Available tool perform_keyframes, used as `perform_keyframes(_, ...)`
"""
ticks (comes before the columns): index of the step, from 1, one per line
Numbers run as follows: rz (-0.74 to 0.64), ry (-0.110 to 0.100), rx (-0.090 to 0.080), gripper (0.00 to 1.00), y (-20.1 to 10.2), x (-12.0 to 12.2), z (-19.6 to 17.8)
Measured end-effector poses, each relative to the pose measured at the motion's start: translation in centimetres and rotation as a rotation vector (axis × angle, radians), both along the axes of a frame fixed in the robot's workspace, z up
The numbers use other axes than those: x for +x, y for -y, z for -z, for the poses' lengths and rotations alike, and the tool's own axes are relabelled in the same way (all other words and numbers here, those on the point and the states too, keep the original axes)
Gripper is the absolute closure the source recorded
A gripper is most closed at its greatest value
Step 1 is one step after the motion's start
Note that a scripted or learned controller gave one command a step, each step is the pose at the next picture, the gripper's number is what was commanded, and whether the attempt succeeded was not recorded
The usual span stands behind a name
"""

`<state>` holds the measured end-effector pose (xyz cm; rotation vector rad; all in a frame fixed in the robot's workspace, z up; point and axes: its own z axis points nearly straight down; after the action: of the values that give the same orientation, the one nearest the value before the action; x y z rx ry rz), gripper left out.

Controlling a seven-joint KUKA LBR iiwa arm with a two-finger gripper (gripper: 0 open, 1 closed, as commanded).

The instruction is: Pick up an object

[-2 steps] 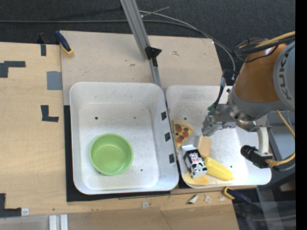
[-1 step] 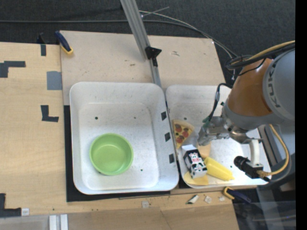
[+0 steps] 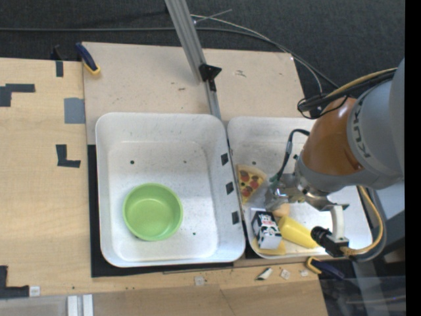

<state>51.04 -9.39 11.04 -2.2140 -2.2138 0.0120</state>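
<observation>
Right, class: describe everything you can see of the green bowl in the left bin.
The green bowl is round, a plain light green that looks like smooth plastic, with a thick rim and a shallow inside holding nothing. It stands upright, mouth up, on the floor of the left bin, in the near left part, close to the left wall. Nothing else touches it; the arm and the toys are over in the other bin.

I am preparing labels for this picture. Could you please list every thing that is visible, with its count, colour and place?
shallow white plastic bins: 2, white, side by side on the bench
round green plastic bowl: 1, green, left bin, near front
flat pizza slice toy: 1, tan with red spots, right bin, left side
small black and white box: 1, right bin, front
yellow banana-shaped toy: 1, yellow, right bin, front
pincer: 1, grey, over the right bin
</observation>
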Motion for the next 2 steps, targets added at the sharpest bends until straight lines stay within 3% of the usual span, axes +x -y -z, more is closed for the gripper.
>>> perform_keyframes(1, 0.000, -0.002, 0.003, 1.00, -0.1, 0.0, -1.2)
perform_keyframes(2, -0.001, 0.014, 0.000, 1.00, -0.4, -0.3, -7.6)
